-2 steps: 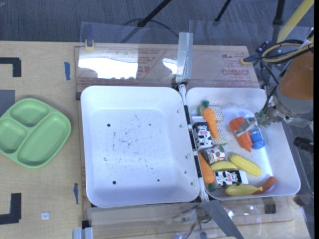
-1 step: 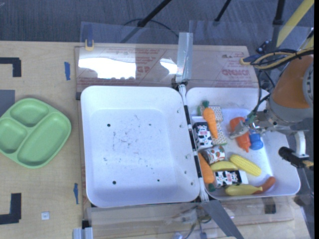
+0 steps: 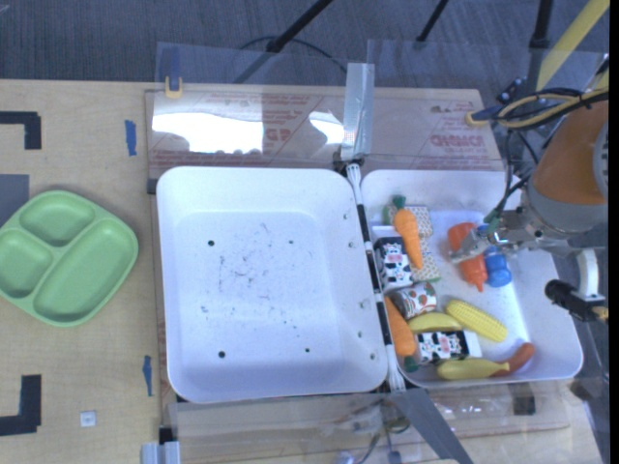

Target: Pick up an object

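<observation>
Overhead, the camera view looks down on a wooden desk [image 3: 87, 143] bearing two white bins. The left bin [image 3: 261, 274] has only faint scuff marks on its floor. The right bin [image 3: 556, 351] holds a jumble of toy food: a carrot [image 3: 409, 237] upright near the dividing wall, a second carrot [image 3: 400, 332] lower down, two small cow-patterned cartons [image 3: 393, 261] [image 3: 445, 344], a corn cob [image 3: 475, 319], a banana [image 3: 471, 368] along the front wall, and a red sausage [image 3: 522, 356] just beside its tip. The grey arm [image 3: 571, 177] reaches in from the right, and its claw [image 3: 488, 243] sits low among an orange piece [image 3: 462, 236] and a blue piece [image 3: 497, 269]; how far it is spread, and whether it grips anything, I cannot tell. A green sectioned plate [image 3: 66, 257] lies on the desk well apart to the left.
</observation>
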{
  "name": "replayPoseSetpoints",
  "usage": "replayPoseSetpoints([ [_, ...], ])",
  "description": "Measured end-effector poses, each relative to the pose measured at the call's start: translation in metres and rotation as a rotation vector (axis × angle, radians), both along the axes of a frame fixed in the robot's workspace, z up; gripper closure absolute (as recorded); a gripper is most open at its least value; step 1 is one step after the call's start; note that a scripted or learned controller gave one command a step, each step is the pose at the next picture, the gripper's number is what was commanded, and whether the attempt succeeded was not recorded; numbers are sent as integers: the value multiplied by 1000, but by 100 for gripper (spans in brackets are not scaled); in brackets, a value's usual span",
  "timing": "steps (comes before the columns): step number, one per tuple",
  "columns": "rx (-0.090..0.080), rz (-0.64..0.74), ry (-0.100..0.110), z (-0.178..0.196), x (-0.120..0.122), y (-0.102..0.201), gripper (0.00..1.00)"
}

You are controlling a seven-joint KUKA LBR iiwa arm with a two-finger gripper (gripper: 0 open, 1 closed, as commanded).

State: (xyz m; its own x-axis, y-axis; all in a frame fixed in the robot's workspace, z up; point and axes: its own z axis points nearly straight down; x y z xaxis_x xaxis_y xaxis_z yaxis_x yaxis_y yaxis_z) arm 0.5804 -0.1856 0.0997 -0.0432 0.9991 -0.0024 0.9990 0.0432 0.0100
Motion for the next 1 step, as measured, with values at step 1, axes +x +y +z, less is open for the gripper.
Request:
replayPoseSetpoints([
  [1, 2, -115, 9, 105, 45, 34, 100],
])
